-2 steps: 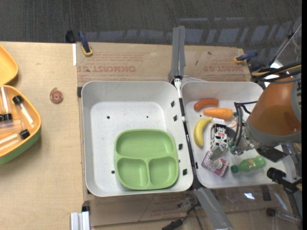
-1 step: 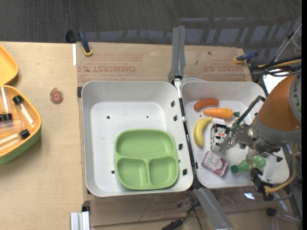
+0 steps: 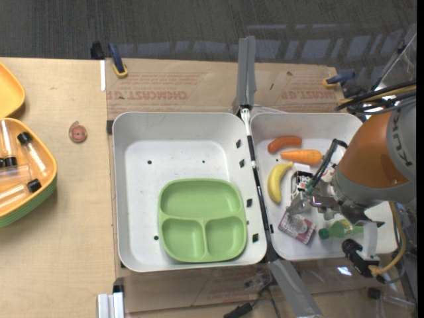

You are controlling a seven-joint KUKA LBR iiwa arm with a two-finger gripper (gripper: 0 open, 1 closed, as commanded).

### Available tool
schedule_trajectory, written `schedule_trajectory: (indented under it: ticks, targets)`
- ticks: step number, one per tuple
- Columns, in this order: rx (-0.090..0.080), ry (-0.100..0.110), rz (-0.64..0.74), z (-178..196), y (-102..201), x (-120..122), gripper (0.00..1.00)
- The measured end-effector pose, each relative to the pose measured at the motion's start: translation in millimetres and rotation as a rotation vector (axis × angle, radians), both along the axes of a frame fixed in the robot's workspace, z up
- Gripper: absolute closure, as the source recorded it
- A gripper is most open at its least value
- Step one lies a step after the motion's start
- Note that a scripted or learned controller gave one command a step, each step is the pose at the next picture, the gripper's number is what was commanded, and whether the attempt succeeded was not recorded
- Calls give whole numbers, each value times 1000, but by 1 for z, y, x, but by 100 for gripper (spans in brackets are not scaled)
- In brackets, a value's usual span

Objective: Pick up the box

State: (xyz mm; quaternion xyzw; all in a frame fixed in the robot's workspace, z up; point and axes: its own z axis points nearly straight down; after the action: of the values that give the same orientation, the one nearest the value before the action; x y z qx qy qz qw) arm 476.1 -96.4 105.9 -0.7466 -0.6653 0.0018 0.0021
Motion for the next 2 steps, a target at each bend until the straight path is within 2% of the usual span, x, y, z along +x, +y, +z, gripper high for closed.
schedule_trajectory:
  ticks: [1, 2]
  targets:
    - [2, -5, 109, -14, -113, 2, 0]
    - [-1, -4, 52, 49, -61, 8, 0]
